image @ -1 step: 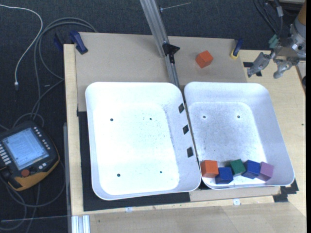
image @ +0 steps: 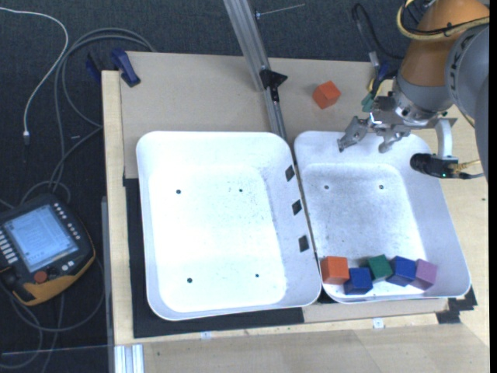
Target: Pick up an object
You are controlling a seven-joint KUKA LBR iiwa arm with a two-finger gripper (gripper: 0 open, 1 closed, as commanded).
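- camera view: the gripper point(image: 363, 137) hangs over the upper edge of the right bin point(image: 435, 208), at the upper right of the frame, with its two fingers spread wide and nothing between them.
- the things to pick lie far from it, in a row along the lower wall of that bin: an orange block point(image: 335, 269), a dark blue block point(image: 358, 280), a green block point(image: 380, 266), a blue block point(image: 404, 270) and a purple block point(image: 425, 273), all touching or nearly touching their neighbours.
- to my eye the orange one at the row's left end is the easiest target, since its left side is free; the middle ones leave little room for a finger.
- the arm would need to travel down the frame, line the fingers across the block's free sides, then descend without catching the bin's wall, which sits just below the row.
- a second orange cube point(image: 327, 94) rests on the bench point(image: 194, 92) above the bins, outside both; it sits nearer the gripper and stands alone.
- the left bin point(image: 155, 208) sits beside it on the bench.
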